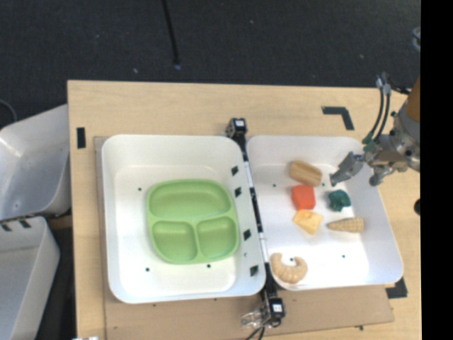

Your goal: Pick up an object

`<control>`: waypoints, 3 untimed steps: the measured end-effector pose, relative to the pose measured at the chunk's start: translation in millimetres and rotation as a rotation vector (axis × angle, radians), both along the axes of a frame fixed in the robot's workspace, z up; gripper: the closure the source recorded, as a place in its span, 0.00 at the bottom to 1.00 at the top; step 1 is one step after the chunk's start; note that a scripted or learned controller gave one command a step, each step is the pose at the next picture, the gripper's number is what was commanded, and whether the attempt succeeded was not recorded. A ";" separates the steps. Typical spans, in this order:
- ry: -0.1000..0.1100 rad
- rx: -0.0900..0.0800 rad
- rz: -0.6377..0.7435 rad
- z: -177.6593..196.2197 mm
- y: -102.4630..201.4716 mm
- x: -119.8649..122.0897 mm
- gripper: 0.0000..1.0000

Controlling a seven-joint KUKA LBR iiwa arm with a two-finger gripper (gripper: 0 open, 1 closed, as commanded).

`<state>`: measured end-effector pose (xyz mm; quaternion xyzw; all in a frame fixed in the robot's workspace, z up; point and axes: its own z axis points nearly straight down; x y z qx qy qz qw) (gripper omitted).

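Nothing picked up yet; fingers seemingly spread and empty, hovering above green toy in right bin.

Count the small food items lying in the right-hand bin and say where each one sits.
6: tan roll at top, orange block below it, yellow wedge lower, green piece right, cone beneath, curled pastry bottom left.

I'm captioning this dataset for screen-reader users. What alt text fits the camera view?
A robot gripper hovers over the right white bin, above six small toy foods, including an orange block and a dark green piece. The left white bin holds a green divided tray.
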<state>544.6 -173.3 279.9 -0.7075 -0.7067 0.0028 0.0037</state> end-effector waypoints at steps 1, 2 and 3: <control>-0.010 -0.002 0.002 5.2 0.1 1.8 0.00; -0.007 -0.003 0.001 -36.9 -0.4 2.8 0.00; -0.006 -0.002 0.000 -79.5 -4.1 1.6 0.00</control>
